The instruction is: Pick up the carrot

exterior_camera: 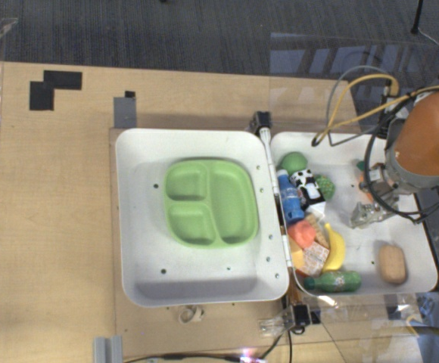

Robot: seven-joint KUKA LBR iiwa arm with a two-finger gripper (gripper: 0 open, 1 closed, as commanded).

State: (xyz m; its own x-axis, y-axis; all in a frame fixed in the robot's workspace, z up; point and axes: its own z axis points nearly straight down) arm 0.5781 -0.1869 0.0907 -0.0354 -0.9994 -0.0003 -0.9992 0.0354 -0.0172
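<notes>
Several toys crowd the carrot (305, 234), so the claw (368, 215), its opening unclear, could snag the banana (334, 249) instead.

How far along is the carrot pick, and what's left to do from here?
Nothing looks done yet. The orange item I take for the carrot lies in the right bin's pile along its left wall, beside the banana. In hand: the gripper sits over bare bin floor to the carrot's right, apart from it. Left: moving across, grasping and lifting.
</notes>
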